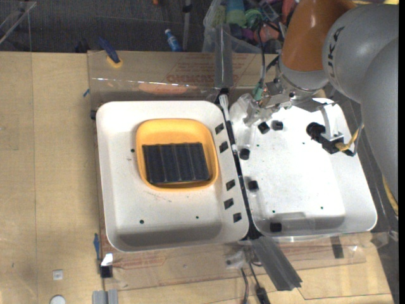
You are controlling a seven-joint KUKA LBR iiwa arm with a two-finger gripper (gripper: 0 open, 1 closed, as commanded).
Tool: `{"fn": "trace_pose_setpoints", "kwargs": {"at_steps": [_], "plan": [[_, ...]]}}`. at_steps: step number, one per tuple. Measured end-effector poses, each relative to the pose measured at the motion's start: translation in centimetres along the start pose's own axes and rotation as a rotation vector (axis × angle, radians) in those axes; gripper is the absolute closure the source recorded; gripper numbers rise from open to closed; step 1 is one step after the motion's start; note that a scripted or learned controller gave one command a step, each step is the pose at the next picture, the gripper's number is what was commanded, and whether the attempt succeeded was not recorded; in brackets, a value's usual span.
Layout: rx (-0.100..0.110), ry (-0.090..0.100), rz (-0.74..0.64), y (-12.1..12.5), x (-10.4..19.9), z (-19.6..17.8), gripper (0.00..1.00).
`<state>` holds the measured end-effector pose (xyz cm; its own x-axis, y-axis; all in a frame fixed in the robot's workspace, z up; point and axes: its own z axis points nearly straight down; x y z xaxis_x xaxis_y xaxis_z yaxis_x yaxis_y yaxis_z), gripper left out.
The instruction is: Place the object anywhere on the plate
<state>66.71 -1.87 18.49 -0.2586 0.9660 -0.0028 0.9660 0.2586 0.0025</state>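
Orange plate (176, 129) bearing dark ridged object (175, 162), KUKA-lettered arm (354, 37), gripper (269, 103) state unclear

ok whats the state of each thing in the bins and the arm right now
yellow plate: lying flat in the left bin
dark ribbed block: lying flat on the plate
arm: over the right bin's far edge
gripper: low at that bin's far left corner, grip unreadable
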Motion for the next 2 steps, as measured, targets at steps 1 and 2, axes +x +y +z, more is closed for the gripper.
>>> {"fn": "trace_pose_setpoints", "kwargs": {"at_steps": [1,2], "plan": [[-0.002,0.000,-0.087,0.5,1.6,-2.4,1.00],[0.004,0.003,-0.154,0.6,2.6,0.0,1.00]]}}
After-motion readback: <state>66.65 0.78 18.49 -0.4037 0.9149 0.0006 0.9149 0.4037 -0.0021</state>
